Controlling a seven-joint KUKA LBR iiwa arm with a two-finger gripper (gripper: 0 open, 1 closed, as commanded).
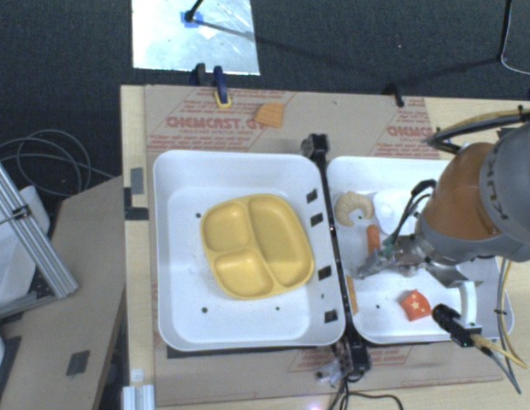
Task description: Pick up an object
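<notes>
Low in the right bin (380,336), fingers (368,267) beside an orange carrot-like piece (373,239), perhaps touching; grip state unclear

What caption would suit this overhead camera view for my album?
Robot arm reaching into the right bin among small toy foods, with a yellow divided plate in the left bin.

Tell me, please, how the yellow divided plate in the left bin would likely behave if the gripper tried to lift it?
The yellow divided plate looks like moulded plastic, so probably stiff and light for its size. It lies flat and wide in the left bin, so it should slide rather than roll or tip. Its thin rim is likely the only graspable part, and its smooth surface may slip.
</notes>
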